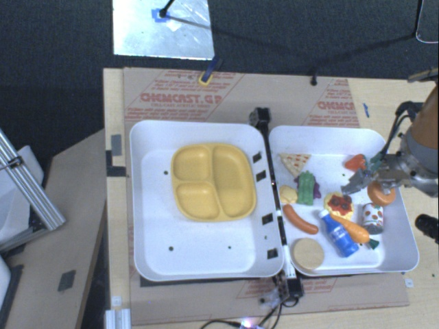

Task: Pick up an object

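Across the lower half of the frame sit the two white bins: the left bin [147, 252] carries a yellow divided plate [212, 181], and the right bin [401, 252] holds the small toys. From the right edge the grey arm [422, 139] reaches over the right bin, its gripper [358, 179] low above the toys at centre right. Whether its fingers are spread or closed cannot be told from this angle, and nothing is visibly held between them.

The nearest likely target is the red and yellow toy [339, 203], just below and slightly left of the gripper. An orange piece [381, 194] lies just to the gripper's right, and a blue bottle [339, 234] lies further down, its long axis running from upper left to lower right.

Behind the bins, the cardboard sheet [182, 98] bears red lettering, apparently "CHEMCAST GP"; a similar mark at upper right is too faint to read.
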Robot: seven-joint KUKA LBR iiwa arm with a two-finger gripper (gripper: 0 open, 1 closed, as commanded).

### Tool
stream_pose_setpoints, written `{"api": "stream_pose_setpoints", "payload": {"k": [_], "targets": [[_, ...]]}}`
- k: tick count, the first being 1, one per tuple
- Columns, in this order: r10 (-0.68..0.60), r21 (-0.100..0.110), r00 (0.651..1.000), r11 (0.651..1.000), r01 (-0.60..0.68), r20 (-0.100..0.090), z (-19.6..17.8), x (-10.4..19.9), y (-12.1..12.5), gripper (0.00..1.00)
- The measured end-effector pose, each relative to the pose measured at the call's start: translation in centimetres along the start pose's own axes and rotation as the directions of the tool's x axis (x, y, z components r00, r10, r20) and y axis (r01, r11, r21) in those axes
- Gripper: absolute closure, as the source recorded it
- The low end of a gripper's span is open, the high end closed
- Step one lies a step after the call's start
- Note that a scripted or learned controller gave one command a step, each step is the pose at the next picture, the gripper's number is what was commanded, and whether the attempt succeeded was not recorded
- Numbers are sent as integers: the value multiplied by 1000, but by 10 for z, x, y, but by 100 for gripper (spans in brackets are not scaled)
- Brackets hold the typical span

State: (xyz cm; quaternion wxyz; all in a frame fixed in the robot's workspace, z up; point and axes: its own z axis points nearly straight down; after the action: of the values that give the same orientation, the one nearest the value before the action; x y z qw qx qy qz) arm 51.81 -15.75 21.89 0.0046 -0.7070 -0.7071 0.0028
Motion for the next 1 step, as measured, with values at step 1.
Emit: {"api": "stream_pose_setpoints", "payload": {"k": [1], "targets": [[-3,-12,1000,1000,3,3,-6,0,3,0]]}}
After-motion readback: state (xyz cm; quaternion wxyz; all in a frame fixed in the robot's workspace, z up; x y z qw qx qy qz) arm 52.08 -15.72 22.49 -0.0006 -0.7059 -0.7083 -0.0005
